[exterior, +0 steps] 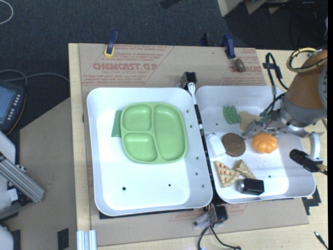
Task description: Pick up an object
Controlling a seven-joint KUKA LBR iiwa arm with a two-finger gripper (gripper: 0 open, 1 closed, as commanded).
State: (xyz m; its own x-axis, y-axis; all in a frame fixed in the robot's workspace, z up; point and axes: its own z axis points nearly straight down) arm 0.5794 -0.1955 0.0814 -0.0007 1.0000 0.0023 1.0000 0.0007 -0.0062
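Note:
The right bin [291,189] holds several small things. An orange pumpkin-like toy [264,142] lies just below my gripper [260,126], which hangs low over the bin's upper middle. A tan piece [246,123] sits right at the gripper's left side, and I cannot tell whether they touch. Further left are a green leafy toy [231,114], a brown round disc [233,144] and a white piece [214,144]. Near the front lie a pizza slice [225,173], a tan wedge [243,167] and a black block [251,186].
The left bin [104,181] carries a green divided plate [154,132] with a green strip [115,124] under its left edge. The arm [308,95] comes in over the right bin's right rim. Clamps [110,45] stand at the board's far edge.

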